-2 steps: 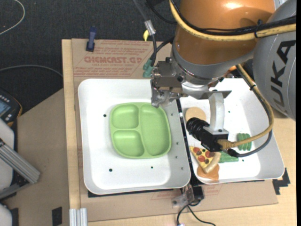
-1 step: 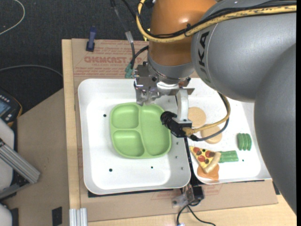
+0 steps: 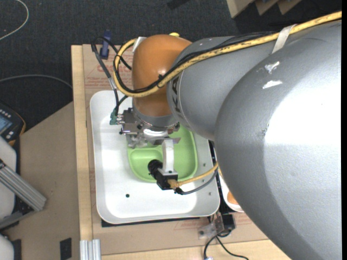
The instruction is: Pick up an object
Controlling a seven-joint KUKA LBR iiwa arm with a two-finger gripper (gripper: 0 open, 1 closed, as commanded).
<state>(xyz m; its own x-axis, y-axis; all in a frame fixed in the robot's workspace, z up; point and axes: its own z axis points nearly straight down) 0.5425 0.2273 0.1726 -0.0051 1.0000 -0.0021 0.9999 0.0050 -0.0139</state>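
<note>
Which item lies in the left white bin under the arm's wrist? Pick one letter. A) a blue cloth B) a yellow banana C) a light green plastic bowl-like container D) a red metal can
C: a light green plastic bowl-like container sits in the shallow white bin, partly covered by the grey arm with the orange band above it.

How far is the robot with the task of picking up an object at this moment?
Done: the grey arm with the orange band has reached into the left shallow white bin. In hand: its gripper is low over the light green plastic bowl-shaped object, seemingly for a grasp there. Left: the object lies in the bin, not lifted, and the arm hides whether it is gripped. Gripping, if not yet done, and raising it remain.
</note>
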